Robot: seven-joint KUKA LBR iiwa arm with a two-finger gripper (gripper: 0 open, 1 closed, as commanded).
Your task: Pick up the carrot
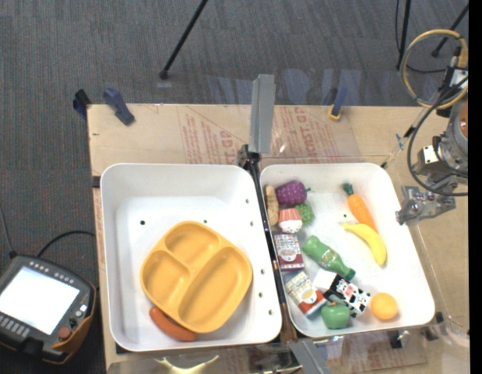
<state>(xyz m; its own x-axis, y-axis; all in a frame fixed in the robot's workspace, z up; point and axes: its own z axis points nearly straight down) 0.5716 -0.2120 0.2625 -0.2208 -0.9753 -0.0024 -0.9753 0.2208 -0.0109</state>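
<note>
A: Count; two white bins; left bin (pixel 120 209) holds one yellow divided plate (pixel 195 276); right bin (pixel 396 201) holds one carrot (pixel 359 207), one banana (pixel 369 241), one orange (pixel 384 306), one green bottle (pixel 328 257).

B: Writing?

A: Small cartons (pixel 288 249) carry print; unreadable.

B: Carrot?

A: Upper right of right bin; long axis diagonal; green top up-left, tip down-right, just beside banana; gripper (pixel 418 206) outside bin's right rim; jaws' state cannot be told.

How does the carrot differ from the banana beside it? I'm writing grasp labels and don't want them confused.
The carrot is orange with a green top at its upper-left end; the banana is plain yellow. The carrot is straight and tapers to a point, while the banana is curved. The carrot lies nearer the bin's far edge, the banana just below it, closer to the camera. Both lie flat on the right bin, slanting the same way.
</note>
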